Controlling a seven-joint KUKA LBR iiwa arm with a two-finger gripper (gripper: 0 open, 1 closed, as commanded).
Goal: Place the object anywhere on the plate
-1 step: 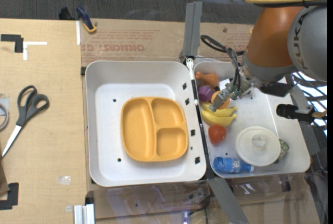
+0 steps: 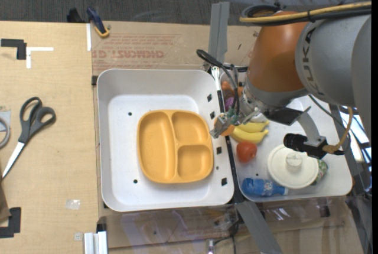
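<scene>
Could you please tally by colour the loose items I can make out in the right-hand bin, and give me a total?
Yellow: 1, the banana
Red: 1, the tomato-like ball
White: 1, the round lidded container
Blue: 1, the bottle lying down
Total: 4. Anything under the arm is hidden, so more may be there.

Yellow plate (image 2: 175, 146) (three compartments) in the left bin (image 2: 112, 146); banana (image 2: 250, 132), tomato (image 2: 247, 152) in the right
</scene>
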